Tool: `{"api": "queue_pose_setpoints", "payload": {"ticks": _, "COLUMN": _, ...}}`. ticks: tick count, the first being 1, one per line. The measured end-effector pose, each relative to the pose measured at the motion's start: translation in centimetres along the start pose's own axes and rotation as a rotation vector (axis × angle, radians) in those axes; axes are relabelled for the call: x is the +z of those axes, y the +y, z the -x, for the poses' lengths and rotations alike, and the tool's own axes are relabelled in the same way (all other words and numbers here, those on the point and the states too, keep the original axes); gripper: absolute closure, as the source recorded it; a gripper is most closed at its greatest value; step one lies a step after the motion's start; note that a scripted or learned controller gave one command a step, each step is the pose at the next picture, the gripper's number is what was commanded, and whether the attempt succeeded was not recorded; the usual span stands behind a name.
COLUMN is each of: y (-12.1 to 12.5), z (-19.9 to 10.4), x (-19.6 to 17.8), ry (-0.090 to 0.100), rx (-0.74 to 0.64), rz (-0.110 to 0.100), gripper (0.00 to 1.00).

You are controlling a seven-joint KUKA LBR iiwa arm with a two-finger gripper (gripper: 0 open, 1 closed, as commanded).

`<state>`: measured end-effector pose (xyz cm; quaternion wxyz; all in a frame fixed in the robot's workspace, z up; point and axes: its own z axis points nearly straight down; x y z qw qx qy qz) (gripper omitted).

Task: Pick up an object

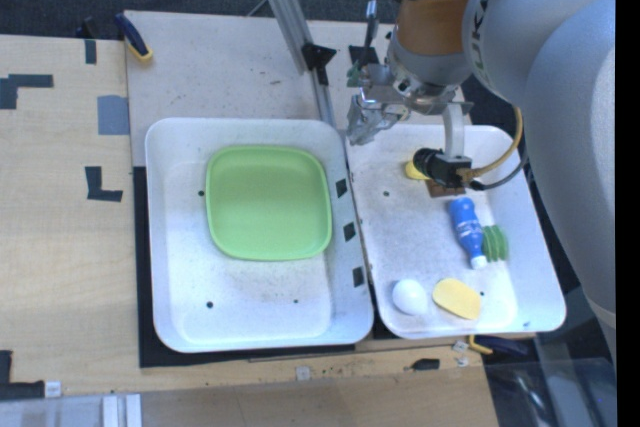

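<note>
The gripper (pixel 372 125) hangs over the right bin's (pixel 530 315) far left corner; whether its fingers are spread or pressed together I cannot tell. The blue bottle (pixel 464 227) lies nearer the viewer and rightward, its long axis running roughly near-to-far.

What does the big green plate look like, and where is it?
The flat green square plastic plate has rounded corners and a shallow raised rim. It looks smooth, plain and matte, with nothing lying on it. It lies flat on the floor of the left shallow white bin, toward the far side, turned slightly askew to the bin's walls. It touches only the bin floor. The arm's pincer is over the divide between the bins, apart from it.
</note>
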<state>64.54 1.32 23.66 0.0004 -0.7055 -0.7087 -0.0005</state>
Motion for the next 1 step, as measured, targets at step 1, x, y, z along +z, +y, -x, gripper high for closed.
{"api": "queue_pose_setpoints", "payload": {"ticks": 1, "y": -0.59, "z": -5.97, "x": -0.42, "ry": 0.0, "rx": -0.001, "rz": -0.001, "gripper": 1.0}}
